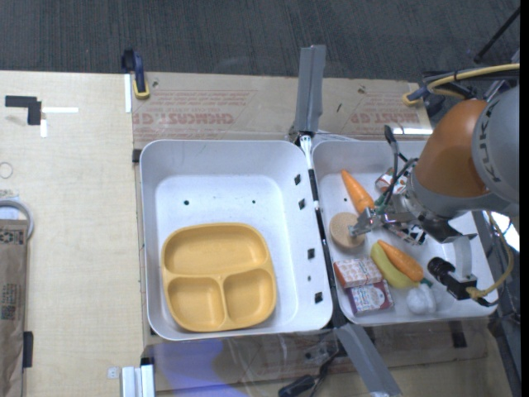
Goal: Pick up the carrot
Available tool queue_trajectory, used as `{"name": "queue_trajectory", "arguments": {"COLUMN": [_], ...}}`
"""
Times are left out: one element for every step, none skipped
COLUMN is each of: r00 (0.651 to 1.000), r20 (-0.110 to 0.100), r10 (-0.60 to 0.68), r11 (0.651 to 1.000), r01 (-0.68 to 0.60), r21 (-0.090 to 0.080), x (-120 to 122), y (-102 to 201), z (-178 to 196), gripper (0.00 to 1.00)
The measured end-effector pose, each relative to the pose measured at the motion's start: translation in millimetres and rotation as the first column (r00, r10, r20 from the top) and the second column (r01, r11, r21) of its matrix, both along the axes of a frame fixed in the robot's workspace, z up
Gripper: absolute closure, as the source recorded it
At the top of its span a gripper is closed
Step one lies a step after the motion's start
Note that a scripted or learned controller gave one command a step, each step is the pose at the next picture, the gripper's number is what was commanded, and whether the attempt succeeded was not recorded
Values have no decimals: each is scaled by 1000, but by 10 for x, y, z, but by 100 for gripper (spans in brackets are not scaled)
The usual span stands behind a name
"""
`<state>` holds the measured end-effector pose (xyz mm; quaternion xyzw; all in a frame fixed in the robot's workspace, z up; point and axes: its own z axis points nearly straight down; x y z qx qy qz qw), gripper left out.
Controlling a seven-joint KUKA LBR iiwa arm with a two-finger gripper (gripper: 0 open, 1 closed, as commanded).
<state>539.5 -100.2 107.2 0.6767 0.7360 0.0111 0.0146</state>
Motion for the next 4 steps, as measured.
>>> {"name": "queue_trajectory", "arguments": {"r00": [985, 998, 981, 980], "r20": [-37, -9, -8, -2], "r10": [169, -64, 195, 197], "r11": [986, 998, 981, 980], "r01": [-169, 64, -195, -197], "r21": [3, 1, -12, -19], "x": [322, 248, 800, 817], "y": [9, -63, -104, -128], "z": [285, 50, 15, 130], "gripper": [0, 0, 0, 100]}}
